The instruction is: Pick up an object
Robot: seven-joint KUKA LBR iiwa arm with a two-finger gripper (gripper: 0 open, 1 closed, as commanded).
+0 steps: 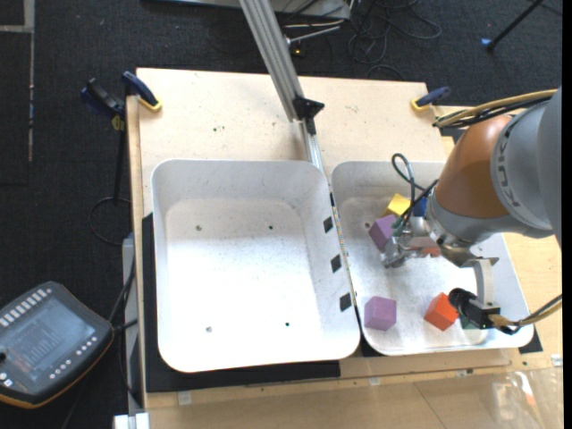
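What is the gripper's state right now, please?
Gripper: cannot be told; it is low in the right bin, beside a purple block.

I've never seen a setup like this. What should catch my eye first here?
First, the big grey and orange arm reaching in from the right, its gripper down in the right bin. Next, the bright blocks there: a yellow block and a purple block beside the gripper, another purple cube and an orange cube nearer the front. The left bin sits alongside.

Lab: teach pendant (49, 342), floor cables (384, 16)
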